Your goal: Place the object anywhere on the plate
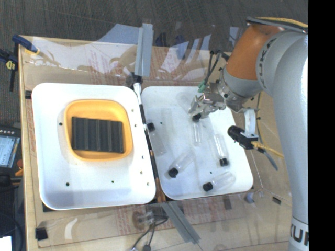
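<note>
The yellow rectangular plate with a dark ribbed centre (97,132) fills the left bin. In the right bin, clear plastic vials with black caps (220,150) lie at five o'clock from the gripper (198,111), probably light, slippery; grasp mid-barrel. Jaw state: cannot tell.

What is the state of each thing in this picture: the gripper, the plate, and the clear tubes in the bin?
Two-finger gripper: low over the right white bin, at its far side; open or shut unclear.
Yellow plate: in the left white bin, bearing a dark ribbed rectangular tray.
Clear plastic tubes with black caps: lying flat in the right bin.
One tube: lies just below the gripper; grasp not visible.
</note>
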Action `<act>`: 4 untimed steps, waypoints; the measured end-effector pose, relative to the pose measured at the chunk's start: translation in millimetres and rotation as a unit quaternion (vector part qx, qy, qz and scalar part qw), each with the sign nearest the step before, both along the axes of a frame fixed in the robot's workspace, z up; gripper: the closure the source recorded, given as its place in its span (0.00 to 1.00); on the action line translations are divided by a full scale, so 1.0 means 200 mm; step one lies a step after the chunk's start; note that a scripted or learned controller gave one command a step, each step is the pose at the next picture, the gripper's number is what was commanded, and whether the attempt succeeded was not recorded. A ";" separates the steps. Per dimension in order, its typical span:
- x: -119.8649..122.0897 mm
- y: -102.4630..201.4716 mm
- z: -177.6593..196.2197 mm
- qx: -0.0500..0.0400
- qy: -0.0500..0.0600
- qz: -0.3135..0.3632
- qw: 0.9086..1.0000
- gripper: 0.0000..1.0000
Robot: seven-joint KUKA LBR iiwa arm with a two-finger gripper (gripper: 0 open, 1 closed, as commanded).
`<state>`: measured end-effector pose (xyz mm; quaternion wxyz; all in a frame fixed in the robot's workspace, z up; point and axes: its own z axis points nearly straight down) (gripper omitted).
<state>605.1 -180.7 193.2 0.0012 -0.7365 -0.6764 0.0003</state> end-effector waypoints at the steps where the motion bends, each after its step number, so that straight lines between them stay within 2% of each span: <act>1: 0.08 0.26 0.24 -0.001 0.000 0.076 0.997 1.00; 2: 0.01 0.30 0.03 0.000 0.001 0.192 0.981 1.00; 3: 0.01 0.55 0.30 -0.001 -0.001 0.257 0.966 1.00; 4: 0.18 0.73 -0.01 0.000 0.001 0.372 0.928 1.00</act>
